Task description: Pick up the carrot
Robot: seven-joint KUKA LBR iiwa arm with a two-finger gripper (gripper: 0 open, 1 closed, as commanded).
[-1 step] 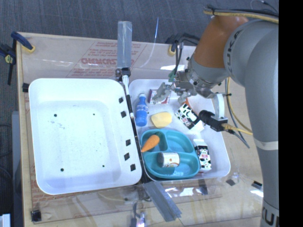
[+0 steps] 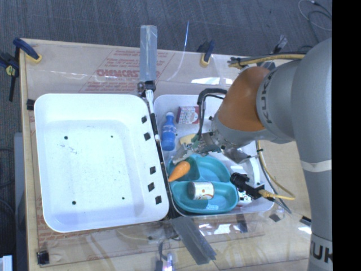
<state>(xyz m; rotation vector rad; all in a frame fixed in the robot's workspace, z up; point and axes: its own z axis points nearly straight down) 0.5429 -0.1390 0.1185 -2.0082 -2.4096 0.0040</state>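
Two shallow white plastic bins sat side by side on the bench; the left bin (image 2: 84, 162) showed only a few dark specks on its floor; the right bin (image 2: 189, 103) was crowded. The small orange carrot (image 2: 179, 171) lay in the right bin near its left wall, tilted, its thicker end resting against the rim of a teal plastic bowl (image 2: 217, 168); a second teal plastic dish (image 2: 225, 199) sat just in front of the bowl, with a short cylindrical can with a pale label (image 2: 202, 190) lying on its side in it. A blue plastic bottle with a white cap (image 2: 168, 131) lay along the left wall behind the carrot, apart from it; a small pink and white packet (image 2: 187, 115) sat near the back wall. The grey arm with its orange band (image 2: 245, 103) reached in from the right and hung over the middle of the right bin; the gripper (image 2: 198, 143) was low, just behind and to the right of the carrot, not touching it as far as could be made out; its tip was too cluttered to read, so spread or pressed together could not be told; nothing was seen pinched.
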